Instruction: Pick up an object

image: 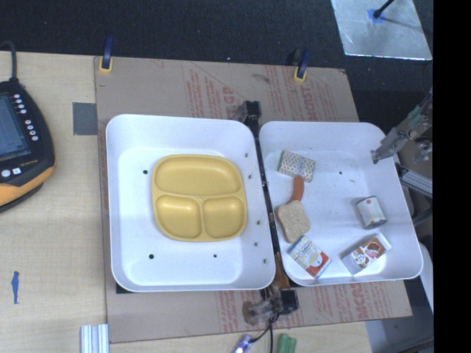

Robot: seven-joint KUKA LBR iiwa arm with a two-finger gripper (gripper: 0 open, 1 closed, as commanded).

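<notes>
The right white bin [335,134] holds several small items. A patterned packet [296,165] lies at its upper left, with a reddish sausage [297,190] just below it and a slice of bread [294,220] under that. Two small printed cartons [308,257] [366,253] lie along the near wall. A small grey can-like piece [370,211] rests at the right. My gripper [390,147] hangs over the bin's upper right corner, apart from all the items, with nothing seen in it.
The left white bin [125,197] carries a yellow divided plate [199,197]. An orange-edged teach pendant [18,142] lies on the bench at far left. Clamps [107,57] [299,65] hold the brown board under the bins.
</notes>
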